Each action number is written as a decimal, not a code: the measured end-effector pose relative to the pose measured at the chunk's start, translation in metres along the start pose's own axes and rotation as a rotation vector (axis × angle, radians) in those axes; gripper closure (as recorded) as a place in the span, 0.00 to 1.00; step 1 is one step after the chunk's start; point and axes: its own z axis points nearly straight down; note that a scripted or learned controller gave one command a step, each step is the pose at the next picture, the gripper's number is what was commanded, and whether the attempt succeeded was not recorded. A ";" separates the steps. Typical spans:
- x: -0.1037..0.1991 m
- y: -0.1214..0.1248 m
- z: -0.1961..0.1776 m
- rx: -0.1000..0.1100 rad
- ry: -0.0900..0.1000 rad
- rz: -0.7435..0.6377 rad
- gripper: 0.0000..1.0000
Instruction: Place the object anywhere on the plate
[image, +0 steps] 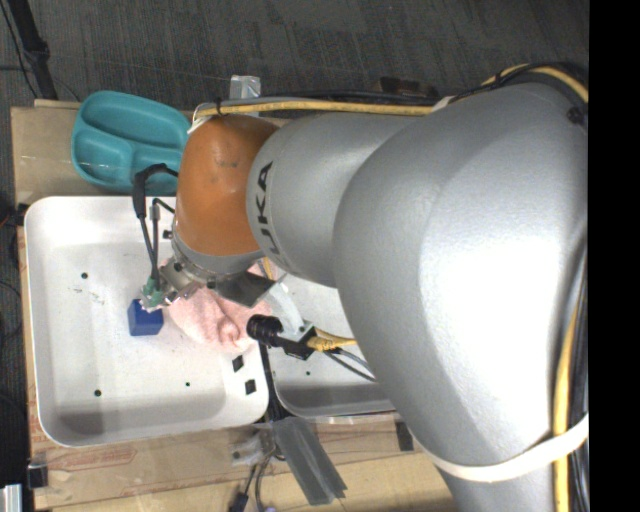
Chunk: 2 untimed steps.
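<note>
Arm (450, 250): smooth grey shell, satin sheen; orange band (222, 190) semi-gloss. Bin (70, 350): matt white plastic. Cloth (215, 318) at bin's 3 o'clock: pink, fuzzy. Block (145, 319): blue, matt. Teal plate (125, 135) at 12 o'clock: glossy plastic.

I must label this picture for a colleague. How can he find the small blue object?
Look in the left white bin. The small blue block lies on its floor beside a pink cloth, under the arm's orange band. It is the bin's one blue thing.

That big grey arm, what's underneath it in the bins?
Under the arm, in the left bin, lie a pink cloth and a small blue block beside it. The arm covers most of the right bin, so whatever lies there is hidden.
</note>
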 end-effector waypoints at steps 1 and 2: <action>0.055 -0.006 -0.020 0.003 0.001 -0.038 1.00; -0.018 -0.050 -0.039 0.002 0.001 -0.153 1.00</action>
